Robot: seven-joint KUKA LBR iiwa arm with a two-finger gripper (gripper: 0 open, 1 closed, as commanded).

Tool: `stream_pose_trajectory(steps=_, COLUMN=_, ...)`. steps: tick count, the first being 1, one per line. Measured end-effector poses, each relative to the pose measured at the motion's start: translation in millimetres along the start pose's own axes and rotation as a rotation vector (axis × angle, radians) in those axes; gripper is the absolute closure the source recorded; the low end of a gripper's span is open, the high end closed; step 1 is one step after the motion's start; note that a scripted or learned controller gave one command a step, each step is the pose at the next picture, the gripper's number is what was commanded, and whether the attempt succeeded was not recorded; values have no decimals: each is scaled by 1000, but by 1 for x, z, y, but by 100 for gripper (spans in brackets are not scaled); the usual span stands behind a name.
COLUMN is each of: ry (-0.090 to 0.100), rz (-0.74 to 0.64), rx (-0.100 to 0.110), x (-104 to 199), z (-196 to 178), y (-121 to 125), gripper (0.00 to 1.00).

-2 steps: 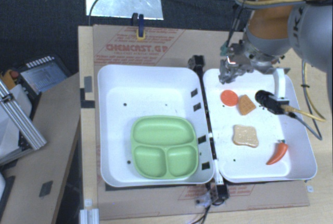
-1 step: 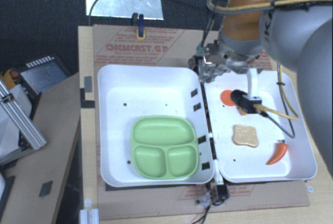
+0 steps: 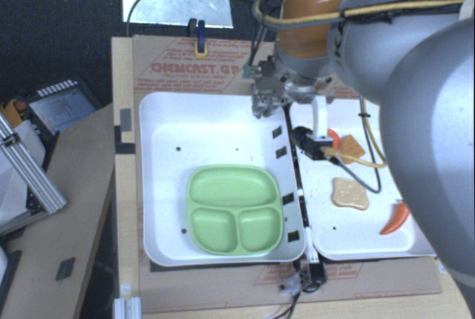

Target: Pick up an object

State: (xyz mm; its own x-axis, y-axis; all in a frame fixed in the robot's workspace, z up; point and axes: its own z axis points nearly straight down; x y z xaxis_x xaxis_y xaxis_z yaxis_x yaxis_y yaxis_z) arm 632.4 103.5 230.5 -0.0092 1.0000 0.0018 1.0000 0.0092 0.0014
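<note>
Hovering hand (image 3: 263, 104) beyond far right corner of green divided plate (image 3: 234, 210) | grip: cannot tell | bread slice (image 3: 349, 194) right of plate, in right bin (image 3: 349, 239) | orange pepper (image 3: 395, 219) farther right of plate

The big grey arm (image 3: 415, 73) covers much of the right bin (image 3: 356, 237), so we cannot see its far side. It hides one end of an orange thing (image 3: 395, 220). A small red thing (image 3: 333, 138) is mostly hidden; we cannot tell what it is.
</note>
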Motion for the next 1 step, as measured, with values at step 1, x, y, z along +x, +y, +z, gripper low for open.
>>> stream_pose_trajectory(steps=1, ry=-1, rz=5, rx=0, x=-3, z=-1, y=0, gripper=0)
